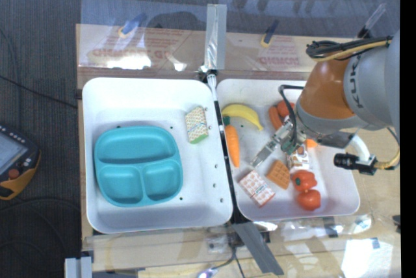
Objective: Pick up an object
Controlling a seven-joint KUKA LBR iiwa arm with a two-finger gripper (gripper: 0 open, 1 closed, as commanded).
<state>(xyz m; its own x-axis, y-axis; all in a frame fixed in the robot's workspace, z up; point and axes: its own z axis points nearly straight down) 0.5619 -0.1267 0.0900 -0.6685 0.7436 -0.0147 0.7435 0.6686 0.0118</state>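
My gripper hangs low in the right bin, reaching in from the right under the orange wrist band. It sits between the carrot on its left and a small red-and-white item on its right. A banana lies just behind it. An orange waffle-like square and a pink-and-white box lie just in front. I see nothing held in it.
Two red tomato-like pieces lie at the right bin's front right, and a red item is partly hidden under the arm. The left bin holds a teal divided plate and a yellow-green patterned block.
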